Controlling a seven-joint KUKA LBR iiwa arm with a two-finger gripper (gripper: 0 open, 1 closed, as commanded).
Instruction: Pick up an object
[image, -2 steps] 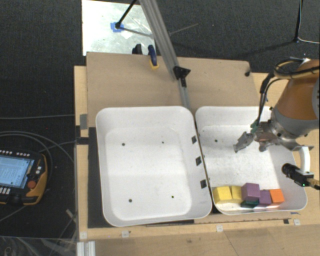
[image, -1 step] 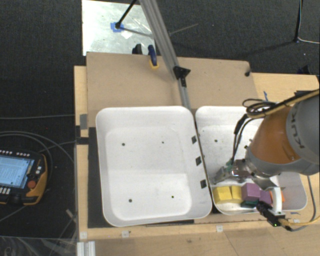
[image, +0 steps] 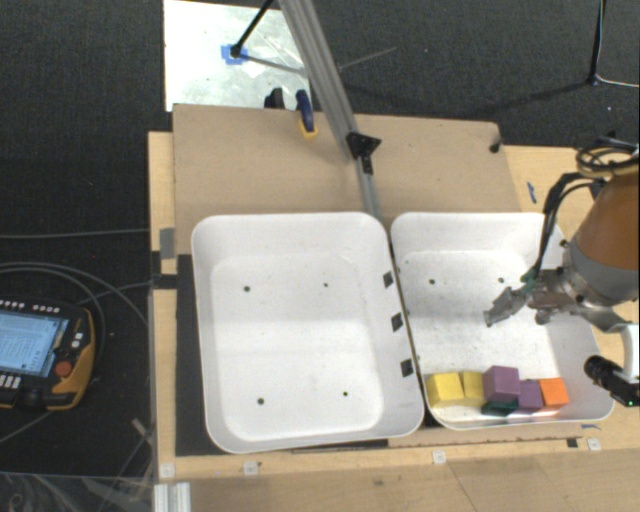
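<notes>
While the claw (image: 503, 309), its state unclear, hovers above, blocks (image: 498, 390) line the bin's (image: 470, 235) near wall.

Readable text: none can be made out.
Handheld control pendant (image: 40, 355): its lit blue screen carries rows of marks, too small and blurred to read.
Blocks, bins, surface: no lettering, labels or numbers legible.

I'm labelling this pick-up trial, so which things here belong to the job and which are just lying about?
Belongs to the job:
- gripper, above the right bin
- yellow blocks, purple blocks, dark green block and orange block, clustered along that bin's near edge

Just lying about:
- left bin
- teach pendant on the floor
- blue-and-yellow clamp at the bench's far edge
</notes>
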